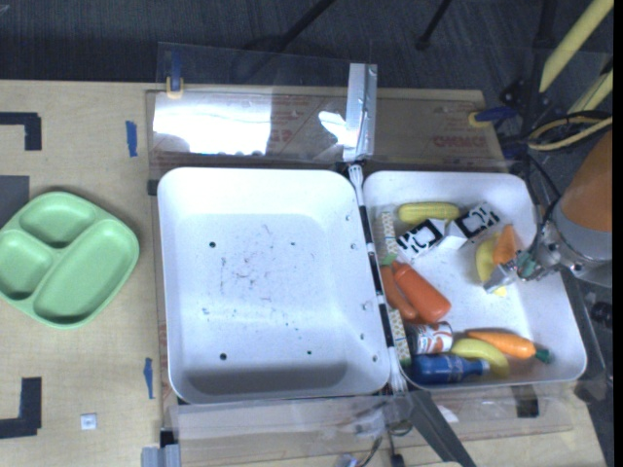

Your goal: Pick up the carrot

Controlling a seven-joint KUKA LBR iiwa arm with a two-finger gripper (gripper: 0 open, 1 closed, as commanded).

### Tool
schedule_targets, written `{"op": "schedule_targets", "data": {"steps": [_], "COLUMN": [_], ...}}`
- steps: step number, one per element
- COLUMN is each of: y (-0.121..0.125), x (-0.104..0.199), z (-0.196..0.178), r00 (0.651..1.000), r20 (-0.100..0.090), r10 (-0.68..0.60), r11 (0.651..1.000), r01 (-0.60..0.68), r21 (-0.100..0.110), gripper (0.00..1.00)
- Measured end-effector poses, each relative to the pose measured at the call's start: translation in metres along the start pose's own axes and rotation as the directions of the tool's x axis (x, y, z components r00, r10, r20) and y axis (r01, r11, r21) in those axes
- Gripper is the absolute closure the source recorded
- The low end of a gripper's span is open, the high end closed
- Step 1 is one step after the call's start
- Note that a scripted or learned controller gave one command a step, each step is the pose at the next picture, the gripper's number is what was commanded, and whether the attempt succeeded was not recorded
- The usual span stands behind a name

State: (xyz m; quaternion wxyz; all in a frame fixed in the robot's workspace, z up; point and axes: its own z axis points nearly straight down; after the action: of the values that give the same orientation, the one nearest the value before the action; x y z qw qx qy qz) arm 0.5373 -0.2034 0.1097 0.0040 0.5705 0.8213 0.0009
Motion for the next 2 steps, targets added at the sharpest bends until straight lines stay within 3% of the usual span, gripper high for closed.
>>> {"op": "schedule_targets", "data": {"steps": [1,2], "y": [0.000,0.062], "x": [0.000,-0.039], "z": [0.000,-0.033], "r00": [1.000,0.997], "r20": [0.000,-0.002], "r10": [0.000,0.073], "r11": [1.000,0.997], "r01": [0.000,-0.073], "r21": [0.000,0.004], "gripper": [0.00,0.00]}}
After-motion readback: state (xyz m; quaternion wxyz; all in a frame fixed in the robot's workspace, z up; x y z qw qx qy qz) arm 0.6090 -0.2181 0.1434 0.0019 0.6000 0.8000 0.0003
